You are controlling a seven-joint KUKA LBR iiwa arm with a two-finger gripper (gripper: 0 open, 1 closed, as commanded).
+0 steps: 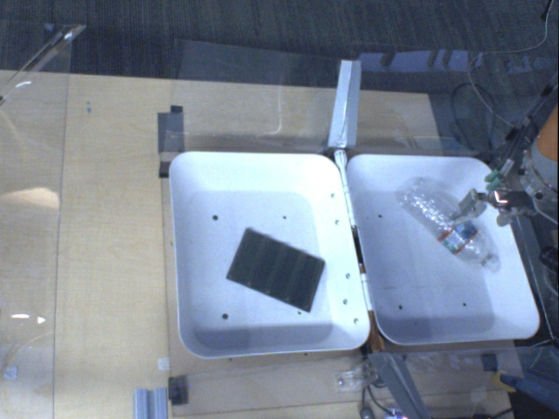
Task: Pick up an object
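Note:
A crumpled clear plastic bottle (437, 218) with a blue and red label lies slantwise in the right bin (419, 317), towards its far right. A flat dark grey ribbed pad (276, 268) lies in the middle of the left bin (201, 234). My gripper (487, 209) hangs at the right bin's right edge, just above and to the right of the bottle's label end. Its two grey fingers stand apart, so it is open, with nothing between them.
A grey metal post (344, 103) rises behind the seam between the two bins. Cables and arm parts (533, 155) crowd the right side. Wooden benchtop (87, 234) stretches left of the bins under a clear sheet.

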